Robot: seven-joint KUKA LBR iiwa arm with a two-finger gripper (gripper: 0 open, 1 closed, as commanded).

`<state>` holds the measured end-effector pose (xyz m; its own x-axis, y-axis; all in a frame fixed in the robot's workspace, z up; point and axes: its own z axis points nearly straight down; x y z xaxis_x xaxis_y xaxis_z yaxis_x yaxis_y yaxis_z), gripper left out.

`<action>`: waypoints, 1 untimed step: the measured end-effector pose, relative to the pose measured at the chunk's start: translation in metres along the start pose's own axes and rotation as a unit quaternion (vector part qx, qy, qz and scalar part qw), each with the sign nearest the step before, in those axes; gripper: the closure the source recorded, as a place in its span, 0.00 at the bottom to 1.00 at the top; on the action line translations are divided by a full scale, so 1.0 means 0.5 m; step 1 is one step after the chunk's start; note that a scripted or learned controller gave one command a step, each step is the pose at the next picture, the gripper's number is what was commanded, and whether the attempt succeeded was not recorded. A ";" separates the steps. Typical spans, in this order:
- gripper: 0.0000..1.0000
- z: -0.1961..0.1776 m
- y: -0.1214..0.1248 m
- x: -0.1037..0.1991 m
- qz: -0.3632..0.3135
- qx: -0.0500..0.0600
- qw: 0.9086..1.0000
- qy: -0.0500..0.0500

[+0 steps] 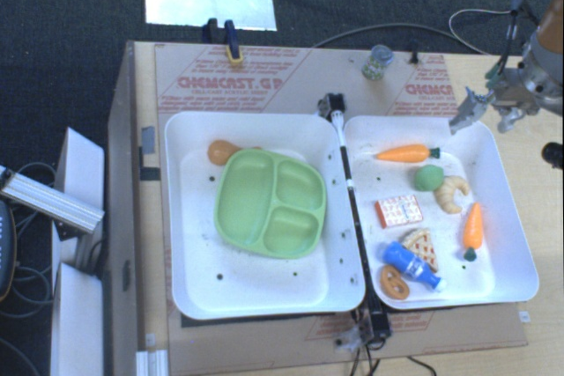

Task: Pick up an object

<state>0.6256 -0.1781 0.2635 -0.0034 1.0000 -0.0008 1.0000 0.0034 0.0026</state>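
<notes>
My gripper (487, 115) hangs open above the far right corner of the right bin (502, 180), with nothing between its fingers. Below it in that bin lie a long carrot (405, 154), a green ball (429, 178), a pale croissant (454, 193) and a small carrot (473, 227). Nearer the front are a red-and-white cracker square (399, 210), a waffle slice (423, 246), a blue bottle (412, 265) and a brown pretzel (394, 283). The long carrot is the item closest to the gripper, to its lower left.
The left bin (189, 269) holds a green divided plate (270, 202) and an orange piece (221, 152) at the plate's far left edge. A black divider (348, 189) runs between the bins. A small jar (378, 62) stands on the bench behind the bins.
</notes>
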 end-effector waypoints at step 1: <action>0.00 0.187 0.013 0.044 -0.001 0.001 1.000 0.001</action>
<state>0.6324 -0.1563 0.1699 -0.0047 1.0000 0.0002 1.0000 0.0047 0.0002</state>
